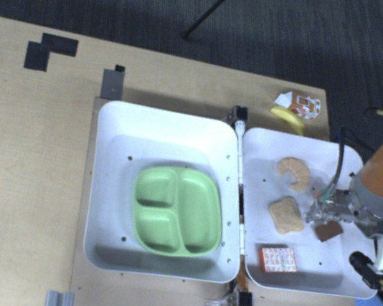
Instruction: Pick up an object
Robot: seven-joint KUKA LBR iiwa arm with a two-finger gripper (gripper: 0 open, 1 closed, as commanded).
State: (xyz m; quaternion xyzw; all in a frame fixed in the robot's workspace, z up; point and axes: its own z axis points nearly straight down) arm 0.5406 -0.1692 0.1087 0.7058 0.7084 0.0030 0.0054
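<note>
You are looking down on two white bins sitting side by side on the wooden bench. The left bin (112,172) is holding a green divided plate (177,210) with three compartments, lying flat near the middle of the bin floor.

The right bin (265,150) is carrying the loose pieces. A curved tan biscuit (294,171) is lying toward the far side, a rounder tan piece (286,215) is resting nearer the middle, and a small red-and-white packet (278,259) is sitting close to the near wall. A small brown block (328,230) is lying toward the right side of this bin, just beside the round tan piece.

The arm is reaching in from the right, its orange band showing at the edge, and the gripper (324,209) is hanging low over the right bin — right above the brown block and touching or nearly touching it. You cannot tell from this angle whether the gripper is closed on the block or merely poised around it; the metalwork there is too small and blurred.

Beyond the right bin, on the bare bench, a yellow banana-shaped toy (287,117) and a small printed packet (304,105) are lying together
</note>
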